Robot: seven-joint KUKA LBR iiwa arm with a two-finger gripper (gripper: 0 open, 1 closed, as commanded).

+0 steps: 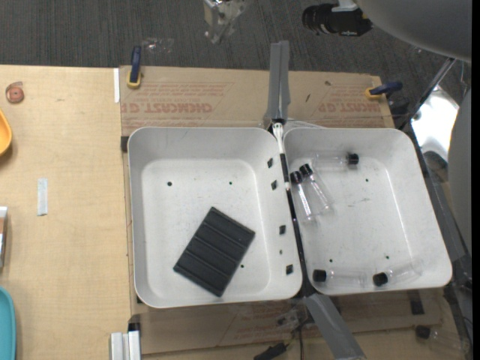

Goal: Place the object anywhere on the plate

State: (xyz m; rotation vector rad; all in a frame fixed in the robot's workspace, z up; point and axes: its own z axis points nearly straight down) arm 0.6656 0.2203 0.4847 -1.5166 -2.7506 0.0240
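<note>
A black ridged rectangular plate (215,250) lies flat and turned at an angle in the left bin (150,201), toward its front. Several clear plastic vials with black caps lie in the right bin (409,201). Two rest side by side near its left wall (311,192), one is at the back (339,159), and more lie along the front wall (352,277). My gripper (223,6) hangs small at the top of the view, beyond the back of the bins and far from the vials and the plate. Nothing is visibly held in it.
The grey arm (420,6) fills the upper right corner. Cardboard (195,100) lies under the bins, held by clamps (135,66) at the back. A grey divider bar (279,81) runs between the bins. The wooden bench (60,201) stretches to the left.
</note>
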